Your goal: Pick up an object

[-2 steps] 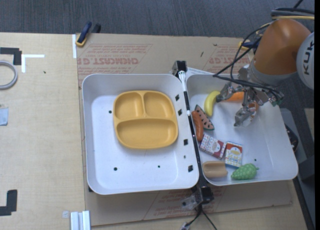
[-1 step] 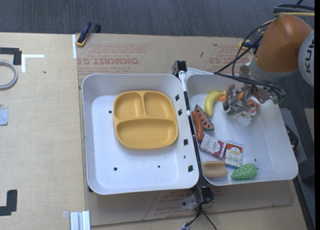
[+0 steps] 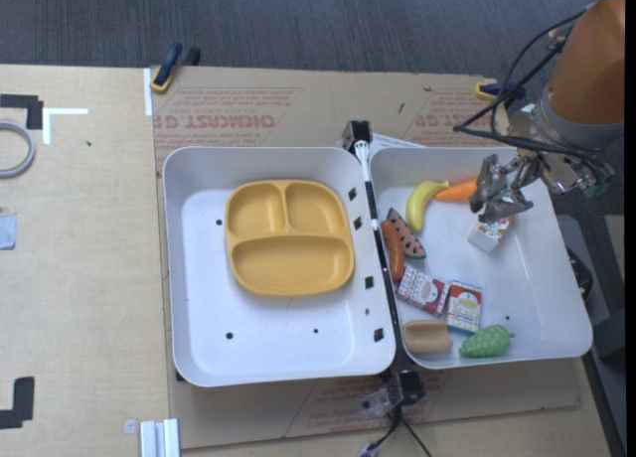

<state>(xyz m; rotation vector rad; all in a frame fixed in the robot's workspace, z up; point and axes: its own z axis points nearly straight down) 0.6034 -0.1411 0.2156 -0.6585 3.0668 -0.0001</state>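
From my remote console: the left bin (image 3: 189, 246) holds 1 yellow divided plate (image 3: 289, 236). In the right bin (image 3: 556, 286) lie a watermelon slice (image 3: 402, 233), banana (image 3: 424, 201), carrot (image 3: 458, 190), 2 small cartons (image 3: 440, 298), a bread roll (image 3: 427, 337) and green grapes (image 3: 486, 342). The gripper (image 3: 494, 209) hangs above a small white block (image 3: 487, 235); I cannot tell whether its jaws are parted.

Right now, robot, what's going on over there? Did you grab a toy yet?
End effector low in right bin, over small white block. Grasp not confirmed. Banana and carrot close beside it.
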